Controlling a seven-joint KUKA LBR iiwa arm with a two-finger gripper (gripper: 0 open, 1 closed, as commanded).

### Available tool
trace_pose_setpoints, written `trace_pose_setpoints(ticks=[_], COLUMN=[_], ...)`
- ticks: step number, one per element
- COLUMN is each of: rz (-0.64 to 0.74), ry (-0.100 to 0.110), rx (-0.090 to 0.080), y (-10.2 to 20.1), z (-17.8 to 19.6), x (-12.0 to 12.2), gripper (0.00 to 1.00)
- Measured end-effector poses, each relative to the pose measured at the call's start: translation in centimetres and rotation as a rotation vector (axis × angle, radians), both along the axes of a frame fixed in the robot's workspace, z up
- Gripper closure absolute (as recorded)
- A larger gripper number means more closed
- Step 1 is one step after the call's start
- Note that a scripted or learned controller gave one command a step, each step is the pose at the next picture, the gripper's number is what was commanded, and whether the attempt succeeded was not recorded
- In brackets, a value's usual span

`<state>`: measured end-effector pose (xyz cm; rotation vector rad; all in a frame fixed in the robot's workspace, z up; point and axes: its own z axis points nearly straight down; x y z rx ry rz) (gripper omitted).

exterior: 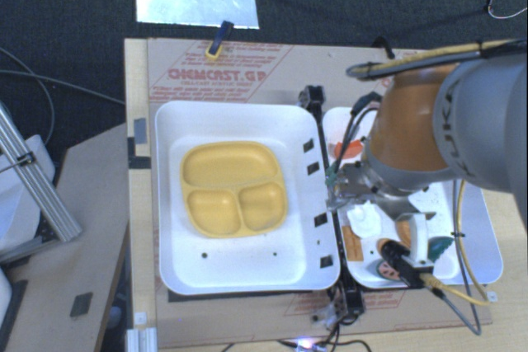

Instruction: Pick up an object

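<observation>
Two white bins sit side by side – the left bin (239, 260) holds a yellow divided tray (234, 187). Over the right bin (487, 255), at three o'clock, the arm (437, 128) hides its gripper's state – I cannot tell. Small objects (396, 247) lie beneath it.

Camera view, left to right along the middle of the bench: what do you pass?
Left bin → yellow tray → black clips on the bins' shared edge → arm over the right bin.
</observation>
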<state>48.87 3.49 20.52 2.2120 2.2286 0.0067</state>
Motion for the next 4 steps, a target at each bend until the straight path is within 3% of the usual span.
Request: trace_pose_setpoints(ticks=[1,2,3,4], rz=[0.002,0.001,-0.002,-0.014], ry=[-0.002,-0.015,0.017,0.005], rx=[0.001,0.003,-0.003,-0.004], y=[0.0,3.1,8.0,-0.7], z=[1.1,20.9,3.4,1.4], x=[0.1,-0.1,-0.4,-0.2], gripper=[1.0,1.0,1.0,1.0])
